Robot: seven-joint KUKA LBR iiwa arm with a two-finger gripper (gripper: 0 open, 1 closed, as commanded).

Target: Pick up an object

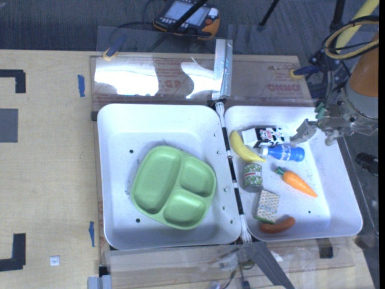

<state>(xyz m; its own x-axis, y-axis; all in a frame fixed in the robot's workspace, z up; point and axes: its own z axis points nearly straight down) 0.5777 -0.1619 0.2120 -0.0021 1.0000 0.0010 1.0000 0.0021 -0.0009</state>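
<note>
In the right white bin [346, 212], the two-finger gripper [317, 130] hangs near the back right, can't tell what its grip's doing, with the blue-capped white plastic bottle [284, 153] just left of and below it, lying roughly left-right across the bin.

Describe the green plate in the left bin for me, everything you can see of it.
The green plate is a pale green divided dish, plastic by its look, with rounded corners and three compartments: one large at camera-left, two smaller at camera-right. It lies flat and right side up, turned somewhat askew, on the floor of the left bin. Nothing lies in it, and it touches only the bin's floor.
</note>
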